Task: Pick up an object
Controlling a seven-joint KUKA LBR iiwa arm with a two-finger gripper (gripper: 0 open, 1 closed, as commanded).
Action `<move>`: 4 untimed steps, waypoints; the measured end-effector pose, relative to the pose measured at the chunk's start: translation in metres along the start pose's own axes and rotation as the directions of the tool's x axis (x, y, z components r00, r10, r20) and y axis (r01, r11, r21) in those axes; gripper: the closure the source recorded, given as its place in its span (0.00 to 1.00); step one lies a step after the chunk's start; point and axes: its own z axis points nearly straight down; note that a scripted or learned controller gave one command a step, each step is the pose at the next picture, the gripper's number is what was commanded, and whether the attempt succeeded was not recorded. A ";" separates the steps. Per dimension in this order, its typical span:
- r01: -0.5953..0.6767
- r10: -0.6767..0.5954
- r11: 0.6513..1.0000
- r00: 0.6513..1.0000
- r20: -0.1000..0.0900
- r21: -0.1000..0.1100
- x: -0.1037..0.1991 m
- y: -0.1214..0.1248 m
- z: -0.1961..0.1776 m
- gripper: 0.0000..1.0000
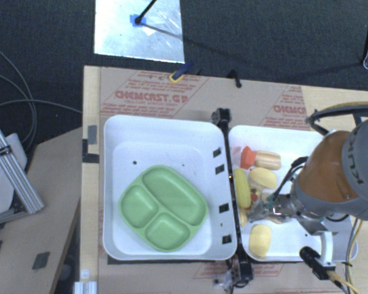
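The right bin [295,138] holds several toy foods. A red-orange piece [248,156] and a tan bun [267,159] lie at the back. In front of them are a pale yellow piece [262,177] and a yellow corn cob [241,188]. Another pale yellow piece [260,239] rests near the front wall. My gripper [264,207] is low in this bin, between the two yellow pieces and just right of the corn. The grey arm with its orange band [327,172] covers the bin's right half. Nothing shows as lifted.
The left bin [120,140] holds a green divided plate [162,207]. A black divider with clips [227,176] runs between the bins. Cardboard lines the bench around them. A metal sheet [139,24] lies beyond the bench, and cables trail at the left.
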 end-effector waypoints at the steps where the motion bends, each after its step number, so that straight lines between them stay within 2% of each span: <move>1: 0.006 -0.006 1.000 1.000 -0.003 -0.005 0.004 0.002 -0.013 1.00; 2: 0.018 -0.019 1.000 1.000 -0.006 -0.012 0.083 0.027 -0.097 1.00; 3: 0.001 -0.001 1.000 1.000 -0.003 -0.002 0.025 0.000 -0.092 1.00; 4: 0.011 -0.011 1.000 1.000 -0.004 -0.003 0.057 0.002 -0.092 1.00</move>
